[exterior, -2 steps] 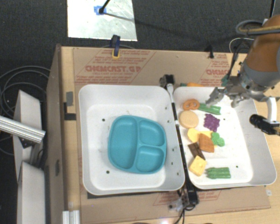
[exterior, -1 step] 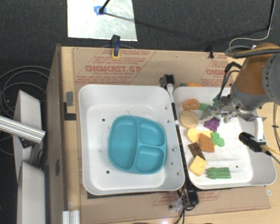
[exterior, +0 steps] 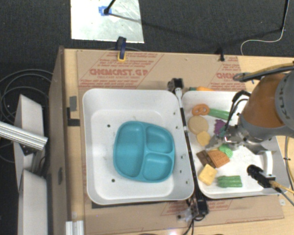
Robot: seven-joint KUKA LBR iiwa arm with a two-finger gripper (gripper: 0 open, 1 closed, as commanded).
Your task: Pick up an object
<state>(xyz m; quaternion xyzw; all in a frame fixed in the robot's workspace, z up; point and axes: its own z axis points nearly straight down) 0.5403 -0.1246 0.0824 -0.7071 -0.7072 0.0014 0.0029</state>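
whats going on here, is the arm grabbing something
A grey KUKA arm reaches in from the right over the right bin, which holds a heap of small toy foods. Its claw sits low among them, near the brown waffle piece; whether it grips anything can't be told. The left bin holds a blue divided plate, untouched.

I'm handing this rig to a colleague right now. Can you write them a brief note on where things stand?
Gripper: down low in the right bin, over the pile of toy food. Nothing is seen held.
Things: right bin holds the pretzel, round cracker, purple grapes, brown waffle piece, yellow cheese wedge and green piece. Left bin holds the blue divided plate.
Done: arm has reached the pile.
Left: grasp one object and lift it.
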